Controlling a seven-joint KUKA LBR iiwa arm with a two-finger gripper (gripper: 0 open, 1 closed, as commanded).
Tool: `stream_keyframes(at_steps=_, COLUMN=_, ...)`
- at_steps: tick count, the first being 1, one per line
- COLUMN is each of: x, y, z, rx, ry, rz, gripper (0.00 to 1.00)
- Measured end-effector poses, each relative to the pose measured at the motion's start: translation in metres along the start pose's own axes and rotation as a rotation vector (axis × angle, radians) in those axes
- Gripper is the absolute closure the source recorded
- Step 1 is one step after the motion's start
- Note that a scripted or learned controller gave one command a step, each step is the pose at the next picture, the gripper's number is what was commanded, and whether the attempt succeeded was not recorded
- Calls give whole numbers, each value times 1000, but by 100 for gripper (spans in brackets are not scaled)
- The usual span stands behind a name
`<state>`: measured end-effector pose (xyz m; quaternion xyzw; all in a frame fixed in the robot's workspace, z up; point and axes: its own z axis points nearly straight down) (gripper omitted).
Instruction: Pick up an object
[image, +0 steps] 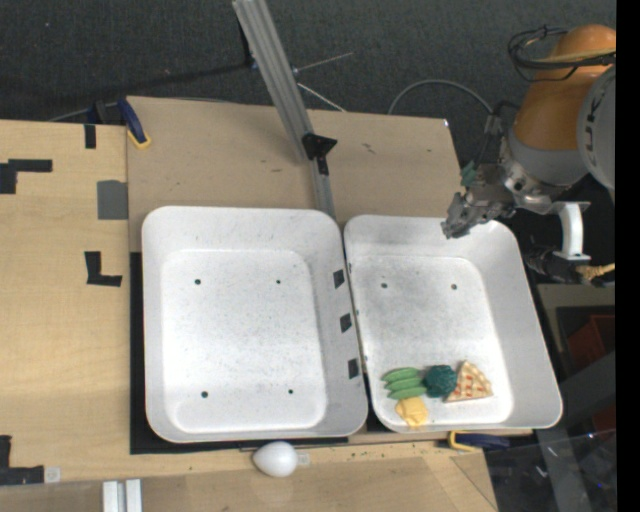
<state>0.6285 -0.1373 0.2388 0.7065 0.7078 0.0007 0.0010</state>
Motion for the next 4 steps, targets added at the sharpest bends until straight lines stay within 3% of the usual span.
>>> stream_keyframes(at_steps=4, x=222, y=-50, z=9, rx=7, ry=2, rz=-5, gripper=100)
